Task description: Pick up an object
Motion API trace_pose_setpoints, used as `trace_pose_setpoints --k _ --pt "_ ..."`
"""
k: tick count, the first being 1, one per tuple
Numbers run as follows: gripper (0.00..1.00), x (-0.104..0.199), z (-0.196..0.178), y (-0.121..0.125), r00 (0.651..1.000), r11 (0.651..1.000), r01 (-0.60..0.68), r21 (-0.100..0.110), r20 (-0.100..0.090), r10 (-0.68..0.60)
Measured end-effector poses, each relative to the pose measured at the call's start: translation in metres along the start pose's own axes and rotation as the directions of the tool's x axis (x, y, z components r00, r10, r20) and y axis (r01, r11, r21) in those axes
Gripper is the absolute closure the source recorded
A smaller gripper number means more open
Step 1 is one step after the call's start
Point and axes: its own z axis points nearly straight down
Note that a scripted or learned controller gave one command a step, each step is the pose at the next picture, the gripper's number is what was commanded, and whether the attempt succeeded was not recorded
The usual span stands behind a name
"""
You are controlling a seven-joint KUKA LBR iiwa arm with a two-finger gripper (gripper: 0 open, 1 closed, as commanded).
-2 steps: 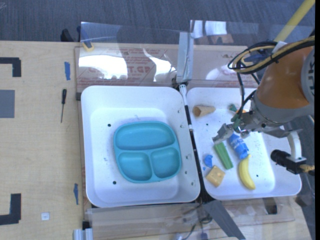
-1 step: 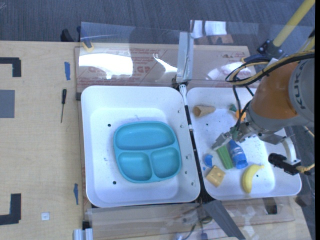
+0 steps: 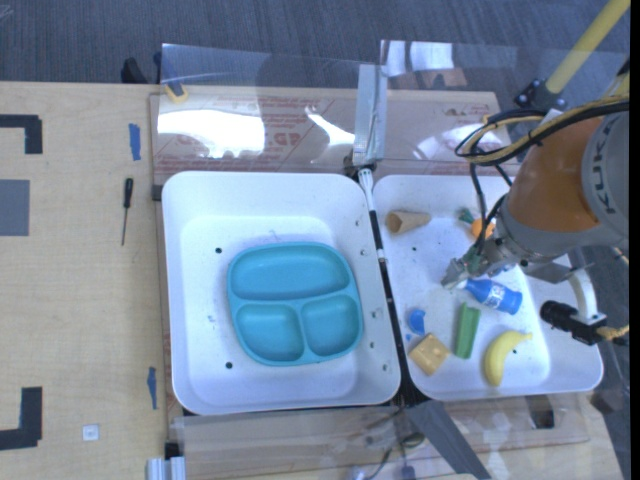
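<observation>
Bottle [image 3: 496, 295], blue and white, lies in the right bin [image 3: 575, 373] just beside and below the lowered gripper [image 3: 466, 271], finger state indeterminable, nothing seen held; pick judged not yet done, grasp and lift remaining.

two white bins [image 3: 190, 298]; one blue divided tray [image 3: 294, 302]; in the right bin, one banana [image 3: 503, 356], one green cylinder [image 3: 466, 330], one cone [image 3: 407, 221], one blue bottle [image 3: 497, 295].

Robotics lab, wooden bench [image 3: 70, 298] with tape marks, two white bins [image 3: 190, 208], clear acrylic guard [image 3: 260, 88], grey carpet [image 3: 300, 8]
</observation>
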Motion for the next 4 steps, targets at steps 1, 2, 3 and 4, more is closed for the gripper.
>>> trace_pose_setpoints --k 1,2,3,4 --pt "1.0 0.035 -0.088 0.054 0.996 0.996 -0.092 0.004 -0.004 0.092" --pt "1.0 0.058 -0.11 -0.009 0.979 0.979 -0.205 0.015 -0.004 0.205" --pt "1.0 0.032 -0.093 0.0 0.968 0.968 -0.251 0.016 -0.002 0.251" --pt "1.0 0.066 -0.143 0.018 0.988 0.988 0.156 0.008 -0.006 -0.156"
